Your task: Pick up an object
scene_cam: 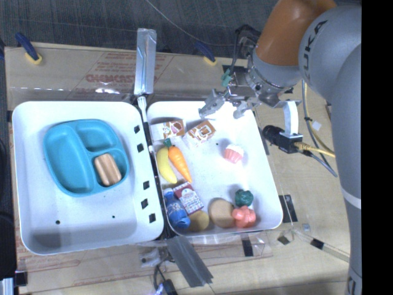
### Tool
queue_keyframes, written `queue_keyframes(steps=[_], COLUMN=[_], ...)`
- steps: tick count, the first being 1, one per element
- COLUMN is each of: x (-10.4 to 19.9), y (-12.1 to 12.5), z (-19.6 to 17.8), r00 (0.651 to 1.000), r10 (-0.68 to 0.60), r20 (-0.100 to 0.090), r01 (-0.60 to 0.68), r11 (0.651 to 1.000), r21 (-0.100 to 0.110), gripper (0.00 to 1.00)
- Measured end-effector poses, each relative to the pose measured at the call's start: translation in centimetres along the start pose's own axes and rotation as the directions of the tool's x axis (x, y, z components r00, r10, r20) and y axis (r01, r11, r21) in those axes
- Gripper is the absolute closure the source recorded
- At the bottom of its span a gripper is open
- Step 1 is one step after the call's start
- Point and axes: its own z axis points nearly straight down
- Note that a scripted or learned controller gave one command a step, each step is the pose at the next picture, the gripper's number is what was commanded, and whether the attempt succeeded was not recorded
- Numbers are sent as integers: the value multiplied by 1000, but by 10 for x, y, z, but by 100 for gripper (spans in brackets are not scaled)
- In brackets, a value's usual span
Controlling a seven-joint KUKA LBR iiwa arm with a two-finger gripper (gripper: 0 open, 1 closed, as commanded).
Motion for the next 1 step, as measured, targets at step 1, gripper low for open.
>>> queue_keyframes(steps=[1], x=[-11], y=[-26], z=[17], r00=[967], r10=[-253], r20=[0], r01=[253], r11=[967], r21=[0], gripper=[0])
